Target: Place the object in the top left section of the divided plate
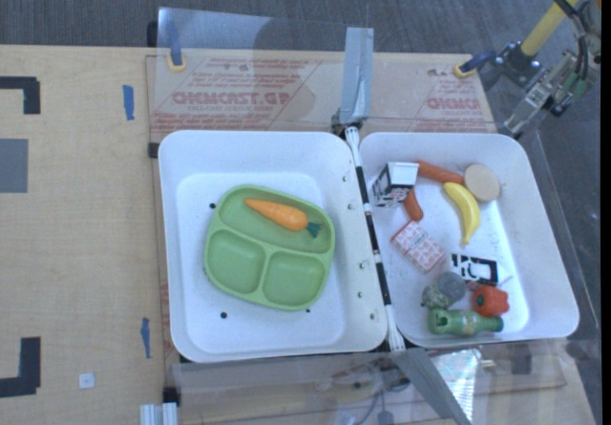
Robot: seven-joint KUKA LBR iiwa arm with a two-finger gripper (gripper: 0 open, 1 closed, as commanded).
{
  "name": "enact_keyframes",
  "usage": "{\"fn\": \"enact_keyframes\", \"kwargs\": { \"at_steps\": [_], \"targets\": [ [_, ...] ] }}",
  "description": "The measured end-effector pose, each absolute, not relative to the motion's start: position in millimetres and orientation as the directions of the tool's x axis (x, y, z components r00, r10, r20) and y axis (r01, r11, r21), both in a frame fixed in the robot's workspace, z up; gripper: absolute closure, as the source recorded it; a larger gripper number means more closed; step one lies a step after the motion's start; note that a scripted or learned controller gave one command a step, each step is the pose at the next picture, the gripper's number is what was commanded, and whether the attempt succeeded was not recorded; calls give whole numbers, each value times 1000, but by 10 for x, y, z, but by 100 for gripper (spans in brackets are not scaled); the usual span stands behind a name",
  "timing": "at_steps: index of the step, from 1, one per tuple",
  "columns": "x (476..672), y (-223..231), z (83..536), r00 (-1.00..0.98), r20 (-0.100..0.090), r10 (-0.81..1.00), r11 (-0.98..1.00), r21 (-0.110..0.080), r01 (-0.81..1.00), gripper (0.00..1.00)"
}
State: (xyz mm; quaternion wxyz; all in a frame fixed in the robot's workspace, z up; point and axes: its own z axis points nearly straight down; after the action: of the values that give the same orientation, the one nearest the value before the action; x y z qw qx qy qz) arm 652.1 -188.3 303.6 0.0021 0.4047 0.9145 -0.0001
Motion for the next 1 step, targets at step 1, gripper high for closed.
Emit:
{"fn": "enact_keyframes", "kwargs": {
  "at_steps": [1],
  "targets": [
    [6528,-2142,3614,-915,-11,402,915,1,402,100]
  ]
}}
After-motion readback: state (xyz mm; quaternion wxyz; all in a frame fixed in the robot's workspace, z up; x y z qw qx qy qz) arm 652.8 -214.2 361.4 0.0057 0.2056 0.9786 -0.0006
